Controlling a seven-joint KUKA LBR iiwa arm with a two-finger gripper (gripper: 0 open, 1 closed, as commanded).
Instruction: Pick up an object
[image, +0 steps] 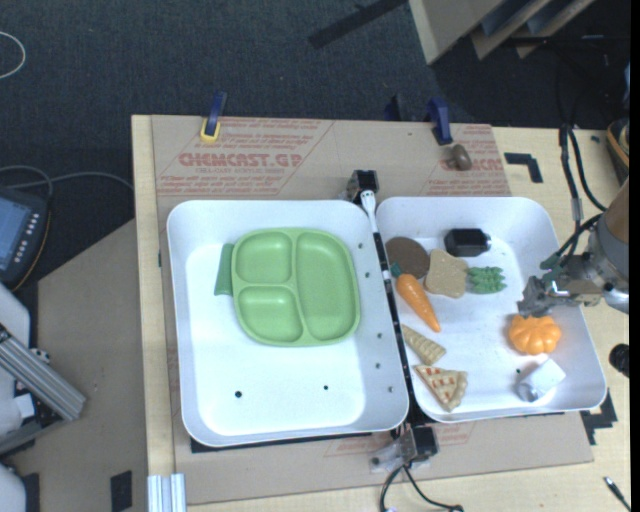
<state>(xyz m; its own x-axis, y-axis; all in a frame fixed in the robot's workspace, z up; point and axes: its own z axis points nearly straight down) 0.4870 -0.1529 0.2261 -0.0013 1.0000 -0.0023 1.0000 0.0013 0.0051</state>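
My gripper (538, 298) reaches in from the right and hangs over the right bin (470, 205), just above and touching the top edge of an orange pumpkin (533, 337). Nothing shows as held by it. To its left lie a green broccoli piece (487, 279), a bread slice (447, 274), a brown disc (408, 254) and an orange carrot (418, 302). A black block (466, 241) sits at the back of the bin. A white and grey object (541, 380) lies at the front right, below the pumpkin.
A waffle cone piece (424, 346) and a pizza slice (443, 384) lie at the right bin's front left. The left bin (200, 330) holds a green divided plate (295, 285). Cables run along the bench's right edge.
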